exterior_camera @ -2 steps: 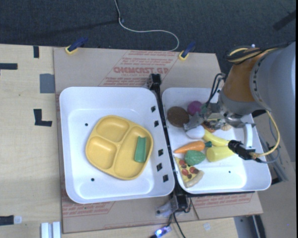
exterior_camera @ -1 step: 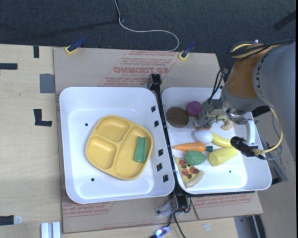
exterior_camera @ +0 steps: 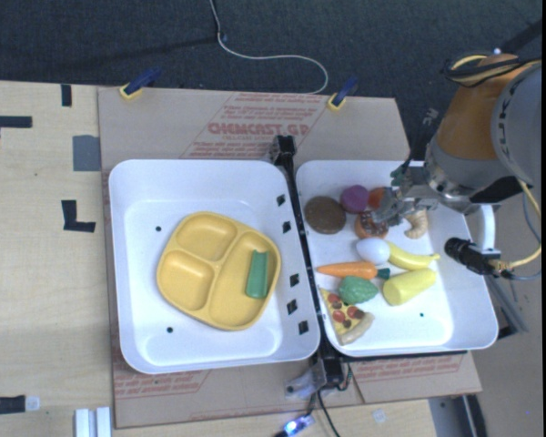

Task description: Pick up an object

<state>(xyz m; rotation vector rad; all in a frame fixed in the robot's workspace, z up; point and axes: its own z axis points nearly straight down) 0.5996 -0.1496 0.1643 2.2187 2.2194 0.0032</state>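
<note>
My gripper point(exterior_camera: 389, 209) hangs low over the back of the right bin point(exterior_camera: 464, 330), right above a small red-and-brown toy point(exterior_camera: 372, 220). Close around it lie a purple ball point(exterior_camera: 354, 198), a brown round patty point(exterior_camera: 325, 214), a white egg point(exterior_camera: 372, 248), a tan piece point(exterior_camera: 418, 223) and a small orange-red item point(exterior_camera: 377, 196). Further forward are a banana point(exterior_camera: 411, 259), a carrot point(exterior_camera: 348, 269), a green vegetable point(exterior_camera: 358, 289), a yellow corn-like piece point(exterior_camera: 408, 286) and a pizza slice point(exterior_camera: 346, 316).
The left bin point(exterior_camera: 136, 335) holds a yellow divided plate point(exterior_camera: 200, 276) with a green pickle-like piece point(exterior_camera: 257, 273) in its right compartment. A black clip point(exterior_camera: 282, 147) joins the bins at the back. The arm's body point(exterior_camera: 478, 126) fills the space right of the right bin.
</note>
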